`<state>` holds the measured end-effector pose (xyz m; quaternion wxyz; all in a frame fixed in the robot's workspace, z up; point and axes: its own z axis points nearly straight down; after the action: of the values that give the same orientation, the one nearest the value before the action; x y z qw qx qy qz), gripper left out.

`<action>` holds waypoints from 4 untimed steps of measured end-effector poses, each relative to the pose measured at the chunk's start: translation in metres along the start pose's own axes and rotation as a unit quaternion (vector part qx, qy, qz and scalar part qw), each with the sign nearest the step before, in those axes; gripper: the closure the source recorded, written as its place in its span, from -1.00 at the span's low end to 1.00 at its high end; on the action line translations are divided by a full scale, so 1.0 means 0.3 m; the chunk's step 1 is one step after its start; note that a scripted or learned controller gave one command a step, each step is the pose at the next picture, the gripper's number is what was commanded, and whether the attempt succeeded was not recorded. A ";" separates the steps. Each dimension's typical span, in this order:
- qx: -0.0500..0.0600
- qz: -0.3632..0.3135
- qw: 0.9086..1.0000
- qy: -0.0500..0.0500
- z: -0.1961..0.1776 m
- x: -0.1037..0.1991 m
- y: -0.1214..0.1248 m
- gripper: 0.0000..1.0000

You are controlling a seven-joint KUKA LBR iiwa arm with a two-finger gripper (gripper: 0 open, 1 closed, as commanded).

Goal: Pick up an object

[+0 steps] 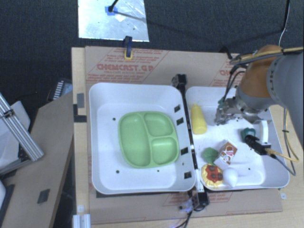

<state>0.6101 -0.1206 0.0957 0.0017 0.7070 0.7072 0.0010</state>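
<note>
1. Position. My end effector [222, 115] hangs low over the right bin [268, 167], in the half of the bin toward 12 o'clock. Nothing shows in its grip.
2. State. At this slant the tip is a small grey cluster under my wrist. I cannot tell whether it is spread or pressed together.
3. Governing relation. The yellow bottle [198, 119] is the nearest candidate. It lies just beside my end effector at 9 o'clock, apart from it, against the bin's 9 o'clock wall. Its long axis runs from 12 to 6 o'clock, so I judge a grasp should close across it, along the 9-to-3 line.
4. Other candidates. All lie toward 6 o'clock of my end effector:
   - a green lump [209, 153];
   - a small carton [228, 153] at its 3 o'clock;
   - a round yellow-and-red piece [212, 173], near the bin's 6 o'clock rim;
   - a white egg [230, 176] touching that round piece.
5. Left bin [107, 108]. It holds a green divided plate [147, 139], well apart from my end effector at 9 o'clock.
6. Hard to read.
   - My wrist and arm cover the bin's 3 o'clock side.
   - The gap between bottle and wall is too narrow to judge.
   - The carton's print is too small to read.
</note>
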 end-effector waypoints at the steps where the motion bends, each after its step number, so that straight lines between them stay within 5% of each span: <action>1: 0.000 -0.002 1.000 0.000 -0.144 0.001 0.008 1.00; 3: -0.001 -0.003 1.000 0.000 -0.528 0.010 -0.015 1.00; 4: 0.001 -0.005 1.000 0.001 -0.503 0.194 -0.037 1.00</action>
<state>0.5984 -0.0623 0.2464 -0.0002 0.7037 0.7105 0.0009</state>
